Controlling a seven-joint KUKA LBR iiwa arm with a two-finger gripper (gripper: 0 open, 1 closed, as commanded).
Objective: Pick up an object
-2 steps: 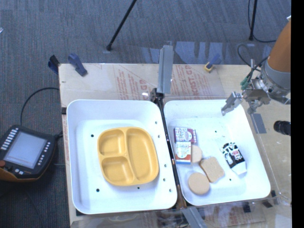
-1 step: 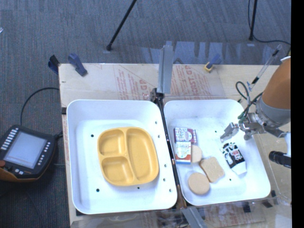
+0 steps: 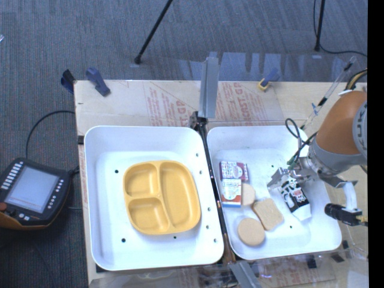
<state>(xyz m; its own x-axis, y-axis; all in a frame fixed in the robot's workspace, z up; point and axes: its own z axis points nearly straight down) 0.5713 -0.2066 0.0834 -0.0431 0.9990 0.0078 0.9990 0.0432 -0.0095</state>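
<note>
My gripper [image 3: 286, 182] hangs low over the right part of the right bin [image 3: 252, 140], below the grey arm with its orange band [image 3: 339, 125]. A small black-and-white carton [image 3: 298, 202] lies right under and beside it, partly covered by the gripper's body. To the left lie a red-and-white box [image 3: 233, 171] and a second small box [image 3: 231, 192]. A tan wedge [image 3: 248, 194], a tan bread slice [image 3: 267, 213] and a round tan biscuit [image 3: 251, 231] lie near the front of the bin.
A yellow divided plate [image 3: 162, 195] sits in the left bin [image 3: 102, 161]. A grey upright post [image 3: 209, 89] stands behind the bins. Cables [image 3: 294, 131] run by the arm. A teach pendant [image 3: 33, 191] lies on the floor at the left.
</note>
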